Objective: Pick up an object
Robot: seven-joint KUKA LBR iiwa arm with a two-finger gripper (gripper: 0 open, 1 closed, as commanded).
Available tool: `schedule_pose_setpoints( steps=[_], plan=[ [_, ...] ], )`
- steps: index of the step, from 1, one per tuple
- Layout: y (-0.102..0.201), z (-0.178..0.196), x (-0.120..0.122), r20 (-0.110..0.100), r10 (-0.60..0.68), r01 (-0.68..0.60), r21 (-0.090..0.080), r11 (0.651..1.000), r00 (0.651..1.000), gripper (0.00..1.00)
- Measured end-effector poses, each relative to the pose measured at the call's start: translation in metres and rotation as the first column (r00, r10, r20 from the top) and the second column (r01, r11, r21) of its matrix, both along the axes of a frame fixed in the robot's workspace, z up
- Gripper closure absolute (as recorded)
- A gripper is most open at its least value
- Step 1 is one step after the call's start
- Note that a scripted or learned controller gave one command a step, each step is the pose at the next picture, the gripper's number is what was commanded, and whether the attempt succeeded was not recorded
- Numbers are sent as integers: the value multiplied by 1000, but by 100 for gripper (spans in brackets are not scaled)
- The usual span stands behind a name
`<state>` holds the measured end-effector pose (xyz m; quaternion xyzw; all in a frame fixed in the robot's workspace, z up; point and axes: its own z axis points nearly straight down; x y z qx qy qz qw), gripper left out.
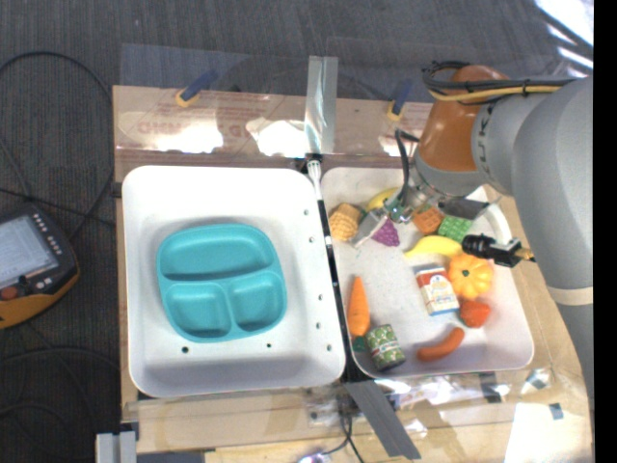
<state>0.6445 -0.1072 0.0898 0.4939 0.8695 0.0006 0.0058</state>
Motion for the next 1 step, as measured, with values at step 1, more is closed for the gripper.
schedule_pose_setpoints(
  steps=[1],
  plan=[
    [0,11,1,3,2,-2,-4,1000,1000,100]
  ],
)
